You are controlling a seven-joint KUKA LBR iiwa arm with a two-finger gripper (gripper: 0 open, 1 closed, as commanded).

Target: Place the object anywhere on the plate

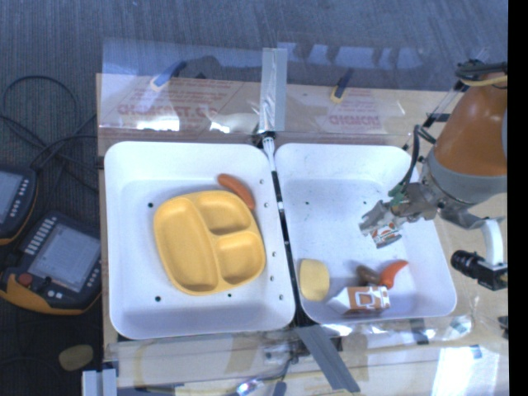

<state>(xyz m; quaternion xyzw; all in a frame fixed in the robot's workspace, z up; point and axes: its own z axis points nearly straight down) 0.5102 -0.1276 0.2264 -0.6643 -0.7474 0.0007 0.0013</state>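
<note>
Here we look down on two white bins side by side. In the left bin [124, 221] lies a yellow plate [210, 239] with three compartments, set at a slant so that its long compartment runs along the left. Just past the plate's upper right edge an orange sausage [237, 190] lies on the bin floor, touching or all but touching the rim; we cannot tell which.

The arm [470, 151] comes in from the right, its orange band showing above the grey wrist. The gripper [381, 221] hangs over the middle of the right bin [330, 184], pointing left and down. At its tip we see a small red and white thing [386, 236], but the tip is too small and blurred for us to say whether the fingers are apart, together or clamped on that thing.

Along the near side of the right bin lie three things. A pale yellow lump [313, 279] sits near the left corner, beside the wall between the bins. To its right stands a small brown and orange carton [365, 299], and just above the carton an orange carrot [388, 272] lies tilted, its dark end toward the left. The carrot and carton are close together, perhaps touching.

Nothing rests on the plate; the things of the right bin are well apart from it, across the wall between the bins
</note>
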